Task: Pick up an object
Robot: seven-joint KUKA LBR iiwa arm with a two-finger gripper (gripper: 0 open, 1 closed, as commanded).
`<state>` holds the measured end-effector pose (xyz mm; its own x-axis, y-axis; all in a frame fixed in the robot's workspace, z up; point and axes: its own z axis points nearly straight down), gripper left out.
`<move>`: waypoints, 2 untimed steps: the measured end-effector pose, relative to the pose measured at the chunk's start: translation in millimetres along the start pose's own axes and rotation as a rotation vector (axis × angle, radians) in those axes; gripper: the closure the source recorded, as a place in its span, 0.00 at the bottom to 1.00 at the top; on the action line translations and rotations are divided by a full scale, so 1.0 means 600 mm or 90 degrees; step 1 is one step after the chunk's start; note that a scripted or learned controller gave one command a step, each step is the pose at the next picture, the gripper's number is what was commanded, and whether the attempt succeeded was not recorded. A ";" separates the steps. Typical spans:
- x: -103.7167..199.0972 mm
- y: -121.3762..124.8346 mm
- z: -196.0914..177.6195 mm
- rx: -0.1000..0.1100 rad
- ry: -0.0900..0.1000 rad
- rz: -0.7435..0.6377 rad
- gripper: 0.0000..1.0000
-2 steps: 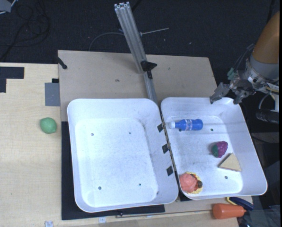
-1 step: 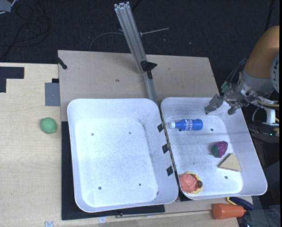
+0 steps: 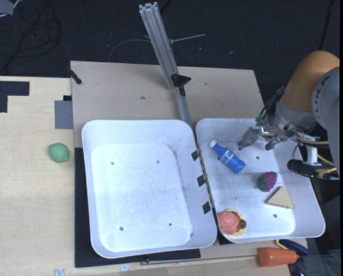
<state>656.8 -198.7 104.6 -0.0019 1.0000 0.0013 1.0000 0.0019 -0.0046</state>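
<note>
The right bin [image 3: 309,226] holds a blue bottle [image 3: 228,157] with a white cap, lying on its side near the bin's left wall. A purple lumpy object [image 3: 267,180] and a tan wedge [image 3: 280,198] lie further right. A red and orange object [image 3: 232,222] rests in the bin's near left corner. My gripper [image 3: 259,142] hangs over the far part of this bin, up and to the right of the bottle. Its fingers are spread, it is open, and nothing is between them.
The left bin [image 3: 137,132] lies beside the right one. A green ball [image 3: 59,152] sits on the wooden bench to the left. An orange object [image 3: 278,256] lies outside the right bin's near edge. A metal rail [image 3: 163,45] slants away behind the bins.
</note>
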 end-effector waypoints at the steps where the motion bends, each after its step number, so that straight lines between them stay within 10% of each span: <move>1: 0.002 0.000 0.023 -0.002 -0.001 0.000 0.00; 2: 0.002 0.001 0.005 -0.003 -0.001 -0.001 1.00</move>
<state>657.2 -197.6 101.6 -0.0027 1.0000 -0.0005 1.0000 0.0027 0.0002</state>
